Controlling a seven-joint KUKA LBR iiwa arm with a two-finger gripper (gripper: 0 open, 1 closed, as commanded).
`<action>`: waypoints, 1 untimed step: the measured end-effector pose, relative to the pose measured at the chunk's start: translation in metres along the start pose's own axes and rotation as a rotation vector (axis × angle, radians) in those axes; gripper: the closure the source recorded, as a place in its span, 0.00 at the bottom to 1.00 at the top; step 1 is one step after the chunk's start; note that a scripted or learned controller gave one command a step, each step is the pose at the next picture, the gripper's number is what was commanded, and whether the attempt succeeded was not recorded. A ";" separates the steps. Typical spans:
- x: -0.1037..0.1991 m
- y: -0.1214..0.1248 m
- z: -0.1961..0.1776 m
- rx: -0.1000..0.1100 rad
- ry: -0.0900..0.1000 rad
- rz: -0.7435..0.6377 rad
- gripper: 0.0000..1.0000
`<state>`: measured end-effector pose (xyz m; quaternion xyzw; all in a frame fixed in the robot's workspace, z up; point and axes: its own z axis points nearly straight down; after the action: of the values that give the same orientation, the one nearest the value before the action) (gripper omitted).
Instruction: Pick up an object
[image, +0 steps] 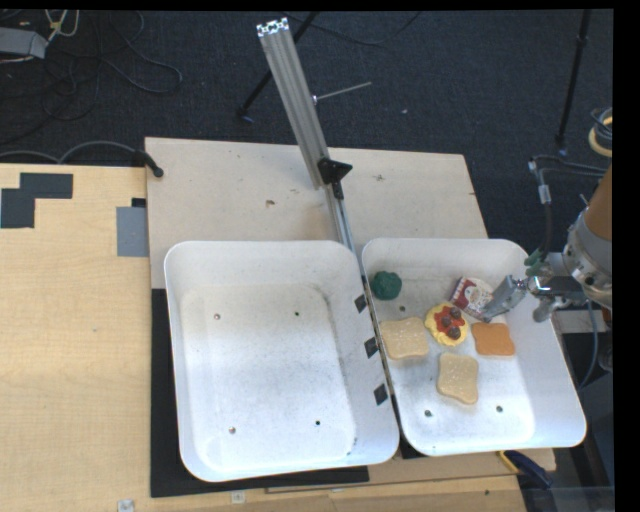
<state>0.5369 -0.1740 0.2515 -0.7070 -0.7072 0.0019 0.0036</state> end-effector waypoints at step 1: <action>-0.001 0.001 -0.002 -0.005 -0.001 0.002 0.00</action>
<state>0.5375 -0.1746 0.2539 -0.7076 -0.7066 0.0006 0.0014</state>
